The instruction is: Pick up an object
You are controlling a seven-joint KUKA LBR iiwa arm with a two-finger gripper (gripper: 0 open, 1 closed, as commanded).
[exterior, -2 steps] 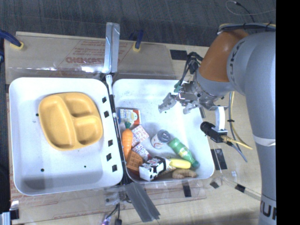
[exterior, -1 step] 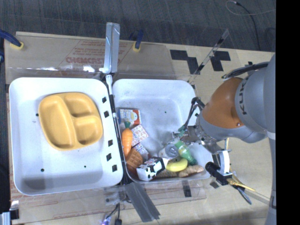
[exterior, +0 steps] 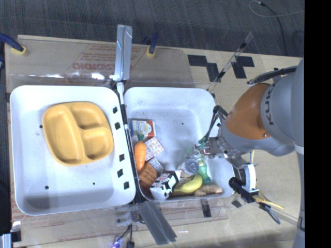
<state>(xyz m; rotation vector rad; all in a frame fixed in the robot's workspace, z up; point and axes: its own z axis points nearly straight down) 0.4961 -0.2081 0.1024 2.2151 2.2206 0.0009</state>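
Frankly, the arm (exterior: 258, 120) hides its jaws; I cannot tell their state. Toys, a carrot (exterior: 139, 156) and banana (exterior: 189, 185), crowd the right bin (exterior: 170, 99)'s near edge.

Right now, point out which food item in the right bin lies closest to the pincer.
The banana, curved along the bin's near edge, lies closest to the pincer. The carrot and the waffle sit farther left, by the divider.
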